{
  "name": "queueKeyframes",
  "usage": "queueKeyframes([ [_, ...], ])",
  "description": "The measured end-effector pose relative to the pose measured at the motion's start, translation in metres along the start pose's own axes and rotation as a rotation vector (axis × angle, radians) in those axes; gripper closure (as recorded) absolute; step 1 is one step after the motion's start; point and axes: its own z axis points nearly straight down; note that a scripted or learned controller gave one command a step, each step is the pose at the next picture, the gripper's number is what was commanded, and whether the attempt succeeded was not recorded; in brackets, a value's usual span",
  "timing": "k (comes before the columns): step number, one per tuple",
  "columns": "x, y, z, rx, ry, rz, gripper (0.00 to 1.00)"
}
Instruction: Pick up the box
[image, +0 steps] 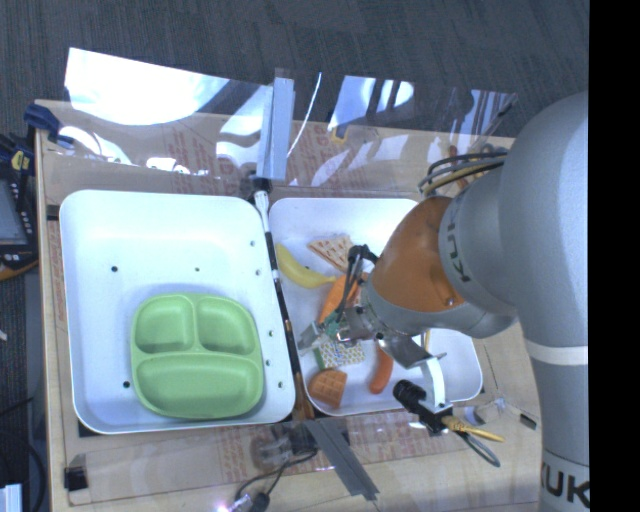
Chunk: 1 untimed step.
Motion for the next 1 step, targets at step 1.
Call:
queueKeyframes([
  [1, 0.0028, 0.0019, -0.0102, 0.001, 0.006, -0.011, 1.0],
])
